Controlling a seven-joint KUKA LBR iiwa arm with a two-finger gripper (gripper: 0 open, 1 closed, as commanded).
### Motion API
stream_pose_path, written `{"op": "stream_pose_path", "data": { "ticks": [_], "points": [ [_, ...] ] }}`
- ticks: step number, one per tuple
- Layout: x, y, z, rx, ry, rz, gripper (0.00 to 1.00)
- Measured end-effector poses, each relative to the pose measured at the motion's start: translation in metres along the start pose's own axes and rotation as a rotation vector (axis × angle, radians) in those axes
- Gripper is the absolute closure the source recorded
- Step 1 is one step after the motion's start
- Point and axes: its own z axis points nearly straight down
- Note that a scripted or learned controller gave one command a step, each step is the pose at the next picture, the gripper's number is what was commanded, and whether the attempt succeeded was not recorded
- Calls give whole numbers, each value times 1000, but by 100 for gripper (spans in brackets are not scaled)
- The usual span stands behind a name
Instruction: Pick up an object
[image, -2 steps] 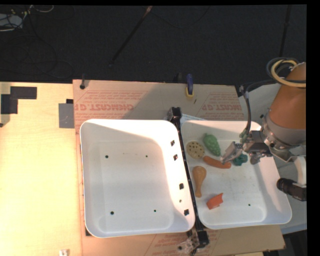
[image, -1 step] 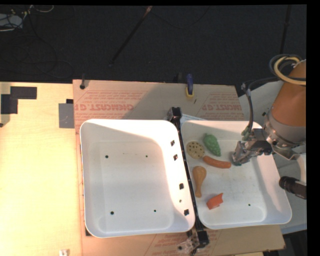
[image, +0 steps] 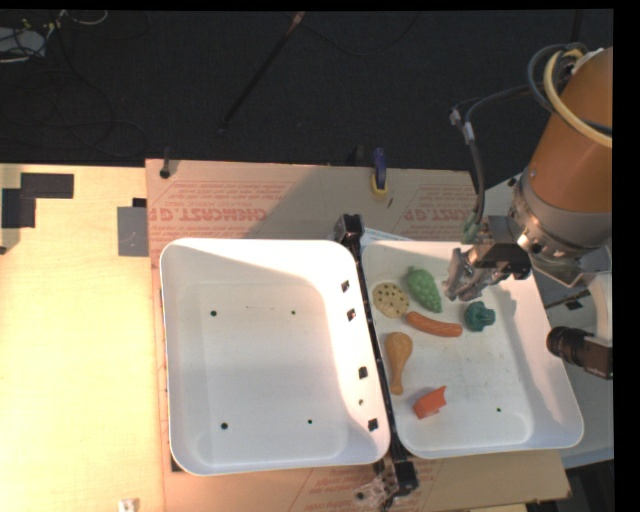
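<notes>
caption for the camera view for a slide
Gripper poised above toy foods in the right bin, near the green pod and carrot.

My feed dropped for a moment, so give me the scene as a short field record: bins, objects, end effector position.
left bin: white, shallow, bare floor showing
right bin: white, shallow, holds six small items
green bumpy item: upper part of right bin
round tan item: near the divider
orange carrot-like item: lies mid-bin
dark green item: at the carrot-like item's right end
tan pear-like item: below the round one
red item: lowest in bin
end effector: over right bin, between the two green items
</notes>
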Motion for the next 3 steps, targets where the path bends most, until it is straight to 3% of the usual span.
{"op": "stream_pose_path", "data": {
  "ticks": [1,2,3],
  "points": [
    [-20,7,198,31,-3,12,100],
    [3,16,47,1,-3,9,100],
    [-36,-1,201,31,-4,15,100]
  ]
}}
